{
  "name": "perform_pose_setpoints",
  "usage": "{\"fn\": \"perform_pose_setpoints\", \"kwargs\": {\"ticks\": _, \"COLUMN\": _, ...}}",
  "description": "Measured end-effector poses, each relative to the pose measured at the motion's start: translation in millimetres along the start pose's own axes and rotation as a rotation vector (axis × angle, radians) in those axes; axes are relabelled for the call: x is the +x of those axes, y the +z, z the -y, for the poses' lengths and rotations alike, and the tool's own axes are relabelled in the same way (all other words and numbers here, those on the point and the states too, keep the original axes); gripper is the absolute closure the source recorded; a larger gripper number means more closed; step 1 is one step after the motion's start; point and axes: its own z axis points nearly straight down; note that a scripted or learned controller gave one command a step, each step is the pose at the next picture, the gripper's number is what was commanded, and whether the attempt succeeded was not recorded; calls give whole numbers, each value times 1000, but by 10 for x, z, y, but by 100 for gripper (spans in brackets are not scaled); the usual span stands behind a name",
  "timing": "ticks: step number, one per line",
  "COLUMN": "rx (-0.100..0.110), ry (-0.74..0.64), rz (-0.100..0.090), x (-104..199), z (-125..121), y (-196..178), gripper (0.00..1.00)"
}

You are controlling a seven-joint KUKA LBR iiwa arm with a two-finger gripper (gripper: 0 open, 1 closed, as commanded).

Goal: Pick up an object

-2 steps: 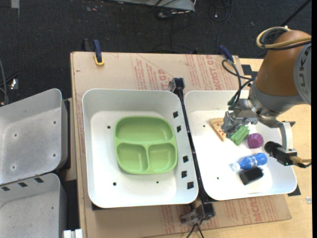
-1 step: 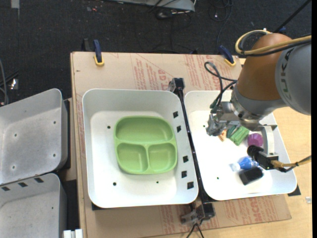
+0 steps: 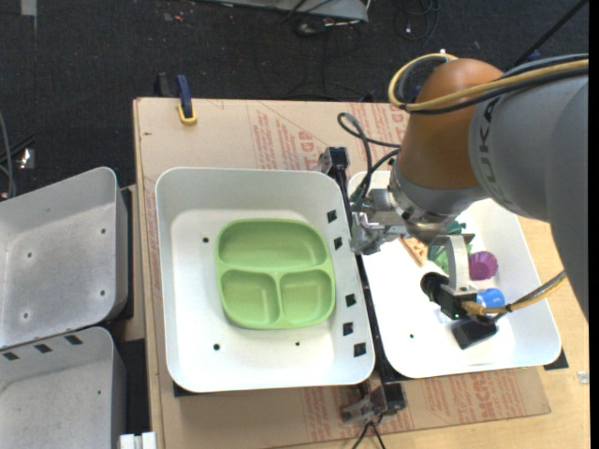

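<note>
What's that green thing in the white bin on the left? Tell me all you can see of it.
The green tray is a pale lime divided plate, squarish with rounded corners, and looks like smooth plastic. It has three compartments: one wide section across the far side and two smaller ones side by side nearer the camera. It lies flat, right way up, turned slightly askew, near the middle of the left bin. It rests on the bin's floor; nothing else touches it.
</note>
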Motion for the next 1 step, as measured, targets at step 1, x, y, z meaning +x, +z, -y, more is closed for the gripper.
{"fn": "perform_pose_setpoints", "kwargs": {"ticks": 1, "rx": -1, "ry": 1, "rz": 0, "x": 488, "z": 28, "y": -154, "gripper": 100}}
